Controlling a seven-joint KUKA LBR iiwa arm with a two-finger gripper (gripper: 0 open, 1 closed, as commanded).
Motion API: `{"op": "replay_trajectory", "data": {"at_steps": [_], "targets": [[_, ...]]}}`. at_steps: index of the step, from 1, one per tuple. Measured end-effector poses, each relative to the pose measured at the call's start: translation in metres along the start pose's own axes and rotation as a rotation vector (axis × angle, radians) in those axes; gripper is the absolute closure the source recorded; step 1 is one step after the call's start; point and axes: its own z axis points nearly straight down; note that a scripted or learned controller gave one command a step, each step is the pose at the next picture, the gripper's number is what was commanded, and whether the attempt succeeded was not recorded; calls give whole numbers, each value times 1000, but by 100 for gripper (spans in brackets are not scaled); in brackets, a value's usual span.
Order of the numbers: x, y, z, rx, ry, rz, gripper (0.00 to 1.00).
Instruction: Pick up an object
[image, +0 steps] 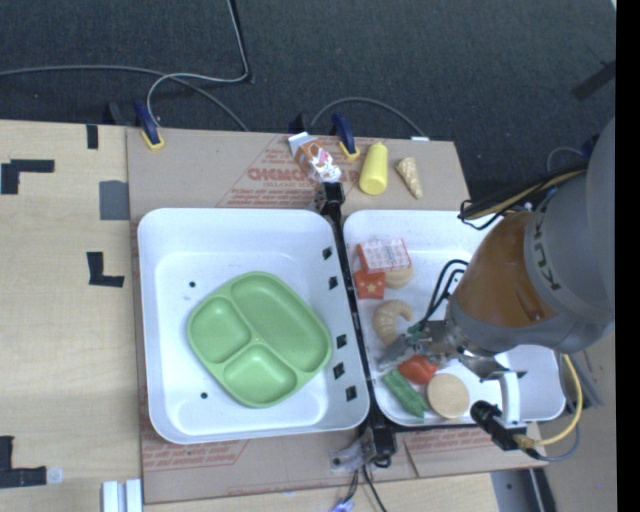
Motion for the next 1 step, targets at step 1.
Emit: {"op": "replay_trajectory", "data": {"at_steps": [1], "targets": [[0, 1, -10, -2, -1, 0, 100]]}}
